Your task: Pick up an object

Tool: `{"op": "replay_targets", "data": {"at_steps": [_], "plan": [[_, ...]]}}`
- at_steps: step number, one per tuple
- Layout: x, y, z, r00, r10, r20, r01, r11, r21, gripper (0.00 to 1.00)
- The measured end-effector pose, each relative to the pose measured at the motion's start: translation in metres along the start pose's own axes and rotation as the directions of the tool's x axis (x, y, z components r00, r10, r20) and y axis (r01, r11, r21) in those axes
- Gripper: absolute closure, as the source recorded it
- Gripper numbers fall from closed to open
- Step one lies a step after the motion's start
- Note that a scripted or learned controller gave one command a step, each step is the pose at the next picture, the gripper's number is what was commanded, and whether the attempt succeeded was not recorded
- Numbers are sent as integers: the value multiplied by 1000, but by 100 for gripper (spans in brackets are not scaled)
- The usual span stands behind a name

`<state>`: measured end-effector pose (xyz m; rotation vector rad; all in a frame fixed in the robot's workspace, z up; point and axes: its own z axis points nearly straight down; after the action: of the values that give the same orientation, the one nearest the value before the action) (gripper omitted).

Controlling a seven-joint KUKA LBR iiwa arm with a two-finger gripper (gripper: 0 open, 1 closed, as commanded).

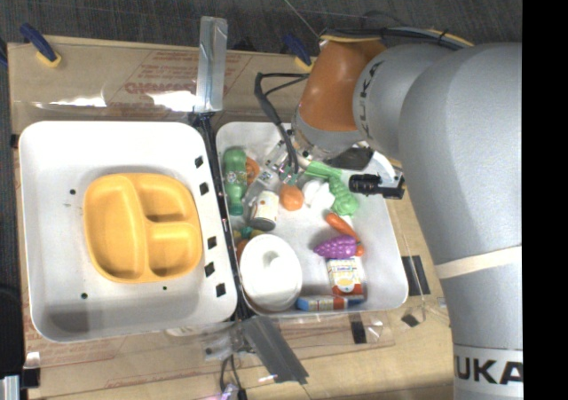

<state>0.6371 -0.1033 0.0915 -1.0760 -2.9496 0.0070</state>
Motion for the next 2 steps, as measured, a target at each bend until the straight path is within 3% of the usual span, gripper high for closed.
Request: {"op": "replay_targets", "data": {"at_steps": [1,2], "plan": [[0,2,-12,1000,-6,2,6,1000,-3,100],[-6,-3,-16,1000,-1,15,1,1000,1,0]]}}
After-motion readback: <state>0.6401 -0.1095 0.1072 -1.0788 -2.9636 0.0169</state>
